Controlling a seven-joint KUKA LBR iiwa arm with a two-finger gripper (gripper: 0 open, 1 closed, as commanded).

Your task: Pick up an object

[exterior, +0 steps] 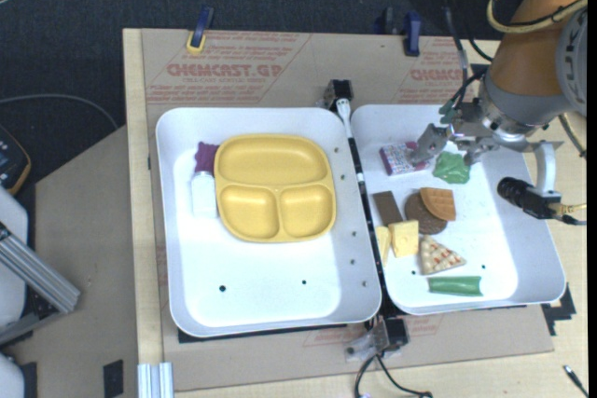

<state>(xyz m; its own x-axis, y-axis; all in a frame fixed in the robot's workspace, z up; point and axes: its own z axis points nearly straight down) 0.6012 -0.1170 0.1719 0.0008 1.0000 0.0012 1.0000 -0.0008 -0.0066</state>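
Claw (pixel 454 144): low in right bin (pixel 532 280), near its back; finger state cannot be told. Candidate items: green piece (pixel 452 169) just beside claw, pink packet (pixel 401 157) left of it. Risk: crowding; descent may nudge the packet or catch two.

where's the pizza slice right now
In the camera view the pizza slice lies in the right bin, toward its front, just below the round cookie and right of the yellow cheese piece, with the green bar in front.
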